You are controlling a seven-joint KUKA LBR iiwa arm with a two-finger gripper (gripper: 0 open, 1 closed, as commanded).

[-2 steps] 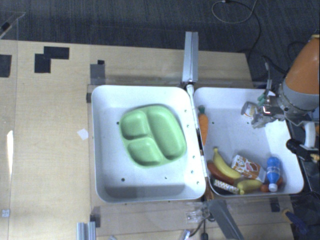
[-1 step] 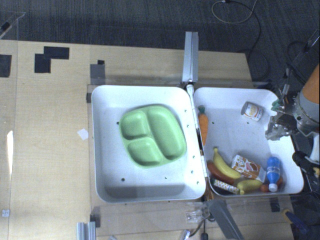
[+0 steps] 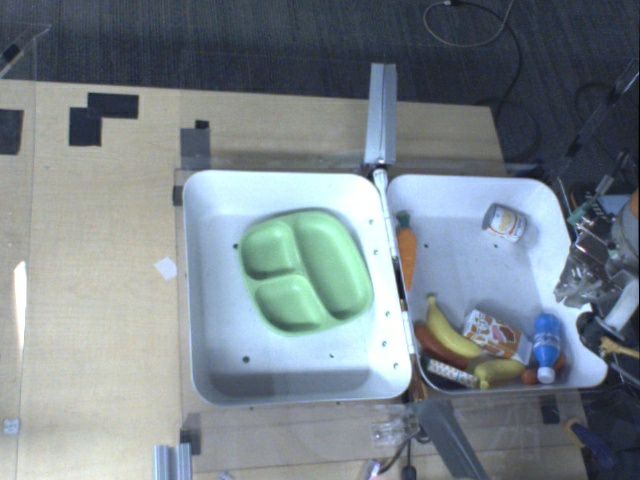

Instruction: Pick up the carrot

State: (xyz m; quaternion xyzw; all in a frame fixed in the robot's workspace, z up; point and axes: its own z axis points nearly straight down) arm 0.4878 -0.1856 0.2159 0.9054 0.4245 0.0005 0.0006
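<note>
1. We find the carrot (image 3: 406,255) lying lengthwise in the right bin (image 3: 455,193), pressed along that bin's left wall, green top toward the far end and orange tip toward us.
2. We judge it light, stiff and smooth, probably a plastic toy, so it should not bend or bruise but may slide under a loose pinch.
3. We would take it across the thick part of the orange body, just below the green top. The wall touching its left side leaves little room for a finger there, so that side looks like the awkward one.
4. Nearer us than the carrot, toward the bin's front corner, a banana (image 3: 447,330) lies in a heap with a small carton (image 3: 492,333) and a blue bottle (image 3: 545,345).
5. To the carrot's right, well apart, a small can (image 3: 504,222) lies on its side.
6. On the carrot's left, over the wall, the left bin (image 3: 215,298) holds a green divided plate (image 3: 304,270).
7. Far right of the carrot, past the bin's right edge, sits the gripper (image 3: 590,268); we cannot tell how it is set.
</note>
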